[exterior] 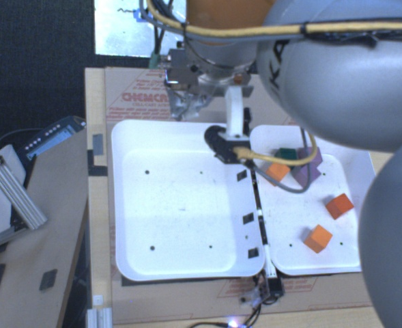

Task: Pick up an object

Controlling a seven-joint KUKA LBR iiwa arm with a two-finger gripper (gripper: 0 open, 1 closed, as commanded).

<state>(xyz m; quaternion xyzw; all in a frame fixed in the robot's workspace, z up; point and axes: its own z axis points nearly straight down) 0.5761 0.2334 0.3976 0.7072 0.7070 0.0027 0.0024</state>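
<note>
The grey arm's claw (pixel 185 104) hangs above the far edge of the left shallow white bin (pixel 139 251); its finger state cannot be told. Two orange cubes (pixel 338 206) (pixel 318 238) lie apart in the right white bin (pixel 347 262), near a purple block (pixel 306 171).

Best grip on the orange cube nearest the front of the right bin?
Come straight down on the orange cube and close across two opposite flat side faces. It sits apart from the other blocks, with bare bin floor around it, so the fingers likely have room.
</note>
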